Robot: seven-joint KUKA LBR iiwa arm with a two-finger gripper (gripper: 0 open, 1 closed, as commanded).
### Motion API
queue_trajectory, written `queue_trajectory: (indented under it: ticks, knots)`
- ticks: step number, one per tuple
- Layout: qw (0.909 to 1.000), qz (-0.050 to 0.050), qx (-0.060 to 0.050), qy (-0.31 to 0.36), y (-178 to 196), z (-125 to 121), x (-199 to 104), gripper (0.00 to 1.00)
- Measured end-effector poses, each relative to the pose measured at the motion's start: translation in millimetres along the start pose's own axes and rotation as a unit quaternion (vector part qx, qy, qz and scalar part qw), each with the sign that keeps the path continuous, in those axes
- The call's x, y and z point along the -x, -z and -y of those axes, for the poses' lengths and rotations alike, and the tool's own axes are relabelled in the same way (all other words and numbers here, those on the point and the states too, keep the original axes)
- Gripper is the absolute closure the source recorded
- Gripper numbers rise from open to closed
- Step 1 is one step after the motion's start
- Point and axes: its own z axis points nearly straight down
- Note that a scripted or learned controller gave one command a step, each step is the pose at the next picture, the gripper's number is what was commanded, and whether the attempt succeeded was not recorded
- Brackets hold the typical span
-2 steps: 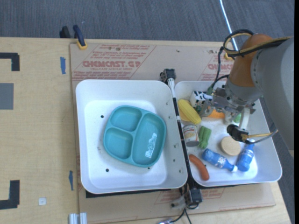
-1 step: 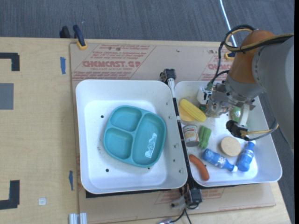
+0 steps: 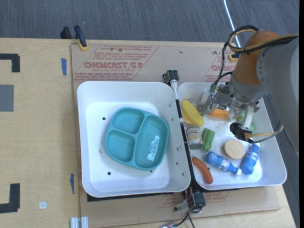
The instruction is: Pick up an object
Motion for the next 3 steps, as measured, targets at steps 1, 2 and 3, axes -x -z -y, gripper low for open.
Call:
queue_trajectory:
  ticks: [1, 2, 3]
  knots:
    - [0.9860, -0.001, 0.012, 0.166, -9.6, 12.7, 14.7, 0.00]
    - [0.9862, -0.001, 0.010, 0.165, 0.1, 13.4, 15.4, 1.00]
    - [0.9969, -0.002, 0.012, 0.078, 95.5, 74.5, -22.2, 1.00]
